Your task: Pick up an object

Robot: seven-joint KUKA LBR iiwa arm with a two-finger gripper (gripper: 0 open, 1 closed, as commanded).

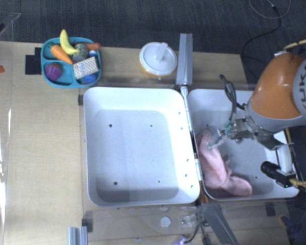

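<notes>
The pincer (218, 141) hangs low in the right-hand bin (245, 103), its tip at the upper end of a pink cloth (217, 167); whether its fingers are parted or closed cannot be told, and no grasp on the cloth can be confirmed. The cloth lies crumpled along the left wall of that bin, reaching its near edge. On the worktop (35, 152) beyond the left-hand bin (137, 142) stand a blue tray of toy food (70, 61) and a white lidded container (158, 58).

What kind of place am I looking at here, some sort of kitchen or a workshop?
Most likely a robotics lab test bench, not a kitchen. A grey and orange robot arm reaches into one of two white bins over a pink cloth, and a blue tray of toy food sits on the bench.
</notes>
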